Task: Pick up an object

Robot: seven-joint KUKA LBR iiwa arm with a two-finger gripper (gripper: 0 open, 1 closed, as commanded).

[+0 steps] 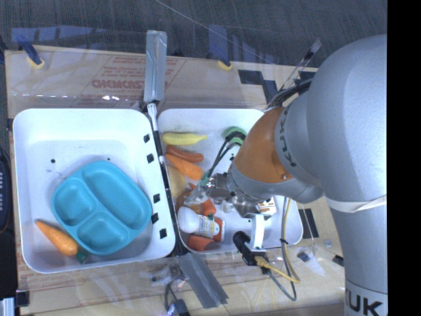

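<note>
Nearest the lens we find the arm (342, 130), its grey bulk and orange band hanging over the right bin (197, 116) and hiding the bin's right half. Its gripper (220, 199) sits low among the clutter; we cannot tell how the claw stands. Candidate objects lie left of the arm: a banana (184, 138), two carrots (184, 162) and a small white bottle (197, 224). We judge the descent aimed at this pile. Left of that bin, the left bin (39, 127) holds a blue tray (102, 206) and another carrot (56, 237).
</note>
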